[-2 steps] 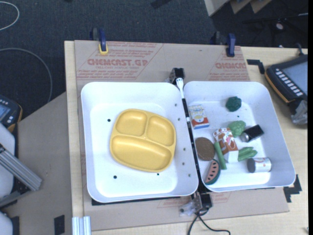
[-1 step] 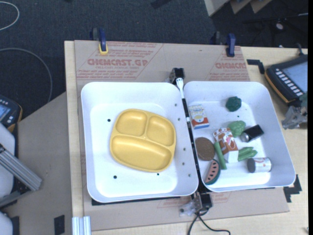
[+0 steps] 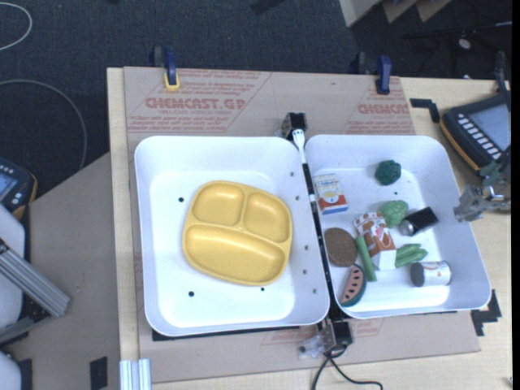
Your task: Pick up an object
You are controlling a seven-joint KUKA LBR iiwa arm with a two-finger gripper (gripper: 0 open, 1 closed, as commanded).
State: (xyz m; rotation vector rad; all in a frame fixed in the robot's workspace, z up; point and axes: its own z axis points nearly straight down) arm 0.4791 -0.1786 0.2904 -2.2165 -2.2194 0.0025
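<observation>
Yellow tray (image 3: 237,232) alone, L bin (image 3: 154,218)

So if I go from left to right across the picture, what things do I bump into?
Yellow divided plate → small milk carton → dark green lumpy toy → small black block → gripper at the right bin's edge.

Divided tray (image 3: 237,232) in left bin (image 3: 154,218); small items clustered in right bin (image 3: 455,218).

This looks like a robot lab: two white bins (image 3: 154,218) clamped on a bench (image 3: 244,96), with cables (image 3: 49,96) at ten o'clock.
</observation>
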